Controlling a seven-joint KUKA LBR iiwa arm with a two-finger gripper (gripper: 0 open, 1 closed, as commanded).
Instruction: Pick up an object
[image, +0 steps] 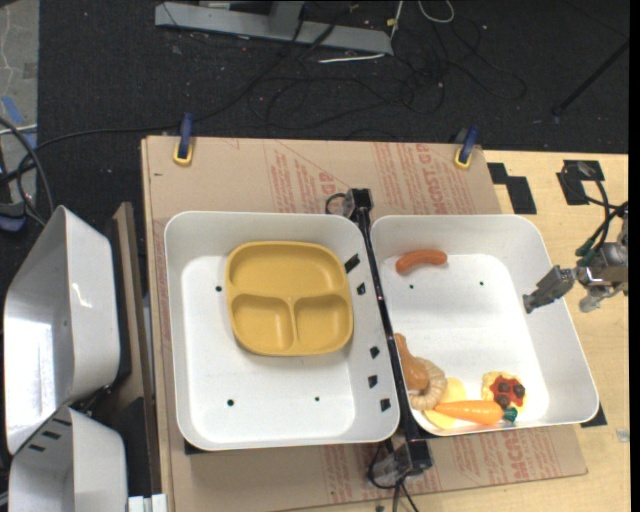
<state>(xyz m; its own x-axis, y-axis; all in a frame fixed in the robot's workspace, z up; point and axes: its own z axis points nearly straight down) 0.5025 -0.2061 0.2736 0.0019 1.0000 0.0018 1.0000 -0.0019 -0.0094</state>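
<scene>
Nearest the camera, a brown worktop (300, 170) is seen, bearing two shallow white bins side by side. The left bin (190, 390) is occupied by a yellow plate (290, 297) with three compartments, laid flat toward the far side of the bin. The right bin (470, 310) holds toy food. A small sausage (421, 261) is placed near its far wall, well apart from the rest. In the near part of that bin, a cluster is gathered: a tan piece like a chicken leg (418, 374) by the left wall, an orange carrot (468, 410) just beside it along the near wall, and a small yellow, red and green piece (504, 388) to the right of the carrot. At the right edge of the scene, the gripper (548, 288) is seen over the right wall of the right bin, well apart from every toy. Whether its fingers are apart or together cannot be told; nothing is seen between them.
</scene>
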